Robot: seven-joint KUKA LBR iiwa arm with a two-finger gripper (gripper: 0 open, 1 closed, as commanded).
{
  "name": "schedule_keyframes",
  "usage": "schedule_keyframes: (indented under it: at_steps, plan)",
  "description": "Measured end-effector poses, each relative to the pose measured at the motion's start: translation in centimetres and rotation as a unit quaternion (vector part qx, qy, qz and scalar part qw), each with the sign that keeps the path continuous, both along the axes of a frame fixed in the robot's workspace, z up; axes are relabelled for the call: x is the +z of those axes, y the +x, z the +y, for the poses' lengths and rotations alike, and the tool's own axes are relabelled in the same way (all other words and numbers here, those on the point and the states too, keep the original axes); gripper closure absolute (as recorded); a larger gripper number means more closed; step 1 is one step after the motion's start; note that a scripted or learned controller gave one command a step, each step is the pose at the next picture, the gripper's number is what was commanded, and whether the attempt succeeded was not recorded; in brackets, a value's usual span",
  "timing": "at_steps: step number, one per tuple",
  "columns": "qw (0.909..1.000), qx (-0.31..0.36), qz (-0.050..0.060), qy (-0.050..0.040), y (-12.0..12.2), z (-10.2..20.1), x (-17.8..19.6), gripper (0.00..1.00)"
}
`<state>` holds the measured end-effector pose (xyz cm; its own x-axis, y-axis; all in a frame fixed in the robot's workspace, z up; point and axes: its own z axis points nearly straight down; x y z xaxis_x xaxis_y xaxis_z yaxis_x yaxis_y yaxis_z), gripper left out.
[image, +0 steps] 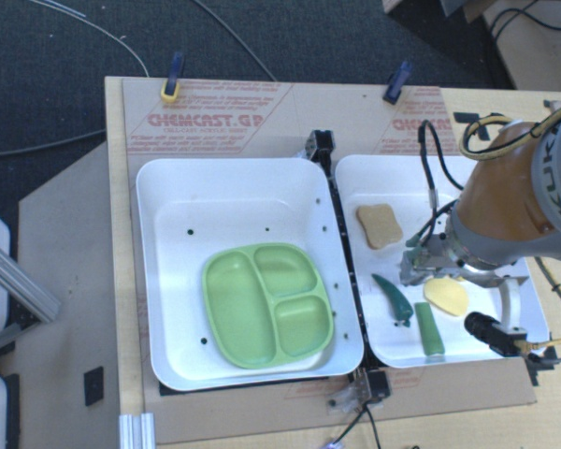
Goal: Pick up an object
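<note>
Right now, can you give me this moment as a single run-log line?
arm: over right bin | gripper: low, among sponge, yellow piece, green stick | grasp: cannot tell | left bin: green divided plate

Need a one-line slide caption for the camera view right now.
End effector low in the right bin among tan sponge, teal tool, green stick, yellow piece; green divided plate in left bin.

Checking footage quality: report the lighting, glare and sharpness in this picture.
Camera view: even, soft light; faint shadows beside the green plate; white bins bright, nearly washed out; the arm looks slightly soft; the tan piece stays fairly sharp.
</note>
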<state>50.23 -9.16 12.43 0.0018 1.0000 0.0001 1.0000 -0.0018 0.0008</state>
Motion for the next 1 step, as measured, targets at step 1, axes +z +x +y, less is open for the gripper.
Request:
schedule_keyframes:
  at_steps: [1]
  plan:
    - [1.0,0.001,-0.003,-0.001,-0.73,-0.12,5.87,1.0]
